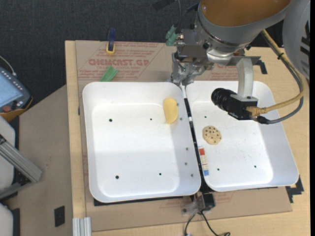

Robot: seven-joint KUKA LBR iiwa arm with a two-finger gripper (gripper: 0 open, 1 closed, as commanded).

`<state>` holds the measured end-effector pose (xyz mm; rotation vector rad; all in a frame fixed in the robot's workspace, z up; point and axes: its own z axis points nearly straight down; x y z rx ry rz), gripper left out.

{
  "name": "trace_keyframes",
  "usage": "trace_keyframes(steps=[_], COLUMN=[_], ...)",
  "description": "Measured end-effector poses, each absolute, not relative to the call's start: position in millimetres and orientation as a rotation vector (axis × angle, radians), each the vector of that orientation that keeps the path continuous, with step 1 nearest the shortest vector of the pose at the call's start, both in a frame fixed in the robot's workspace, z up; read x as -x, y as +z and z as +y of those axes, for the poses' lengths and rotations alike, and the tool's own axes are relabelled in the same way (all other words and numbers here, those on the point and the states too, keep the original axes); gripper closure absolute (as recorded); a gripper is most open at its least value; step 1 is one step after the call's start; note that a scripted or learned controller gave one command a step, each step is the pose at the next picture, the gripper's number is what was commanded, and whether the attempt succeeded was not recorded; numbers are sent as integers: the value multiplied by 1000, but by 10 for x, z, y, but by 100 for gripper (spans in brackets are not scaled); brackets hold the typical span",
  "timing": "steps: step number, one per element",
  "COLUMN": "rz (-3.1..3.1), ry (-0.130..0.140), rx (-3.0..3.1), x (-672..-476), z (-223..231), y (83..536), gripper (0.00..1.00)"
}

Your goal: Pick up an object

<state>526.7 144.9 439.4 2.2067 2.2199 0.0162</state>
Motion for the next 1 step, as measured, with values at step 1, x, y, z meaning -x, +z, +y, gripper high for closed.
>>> trace_keyframes(steps=[1], rz=[2223], ry=[-21], rx=[-2231], x=[-4892], z=[1235], y=[3169], gripper=[100])
